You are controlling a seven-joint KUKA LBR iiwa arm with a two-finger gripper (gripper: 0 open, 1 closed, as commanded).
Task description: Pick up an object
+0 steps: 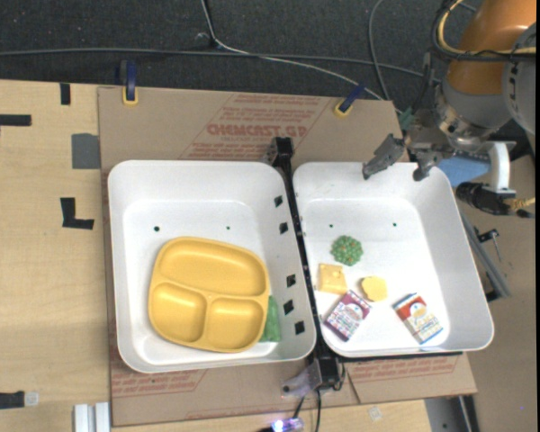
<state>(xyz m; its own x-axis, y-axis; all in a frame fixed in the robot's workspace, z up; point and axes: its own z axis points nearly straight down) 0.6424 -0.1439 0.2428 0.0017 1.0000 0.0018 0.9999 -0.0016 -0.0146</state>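
Down in the right bin (450, 232) lie a green knobbly ball (346, 248), a yellow cracker (331, 278), a round yellow piece (374, 288) and two small printed packets (346, 316) (418, 318). Above the bin's far edge the hand (398, 162) hangs with its fingers spread apart, gripping nothing. Something green (272, 320) is mostly hidden behind the yellow tray (209, 292) in the left bin (135, 241).

Robot lab: cardboard-lined bench (36, 268), taped markers, clamps (129, 86), trailing cables (252, 50).
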